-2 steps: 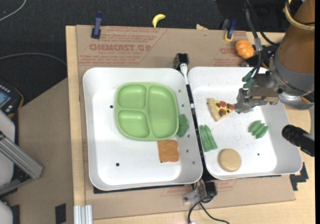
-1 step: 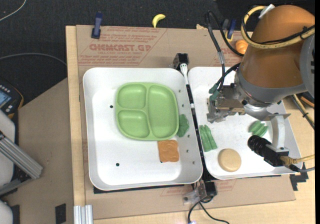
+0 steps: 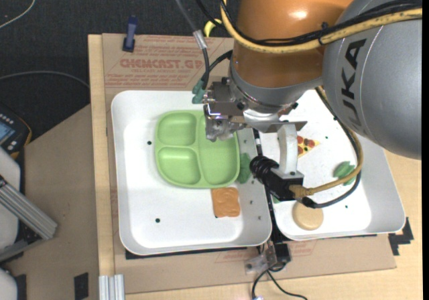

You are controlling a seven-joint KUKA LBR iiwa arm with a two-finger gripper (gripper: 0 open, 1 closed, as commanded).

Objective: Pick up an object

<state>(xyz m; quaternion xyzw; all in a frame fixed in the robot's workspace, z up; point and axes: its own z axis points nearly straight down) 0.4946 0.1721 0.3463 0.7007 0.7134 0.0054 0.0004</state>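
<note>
A light green divided plate (image 3: 191,151) lies in the middle of the left bin (image 3: 131,185). My gripper (image 3: 214,128) hangs over the plate's upper right compartment, right at its surface. The big orange and grey wrist above it hides much of the gripper. Just below the plate's lower right corner lies an orange-brown toast piece (image 3: 226,202). Three things lie in the right bin (image 3: 379,191): a round tan cookie (image 3: 308,217) near the front edge, a small pizza slice (image 3: 306,145) further back, and a small green piece (image 3: 344,170) to the right.
The bins rest on a brown cardboard sheet (image 3: 161,57) with a blue clip (image 3: 130,33) at its back left. Cables run over the dark floor at the back. The arm's body covers the back of the right bin.
</note>
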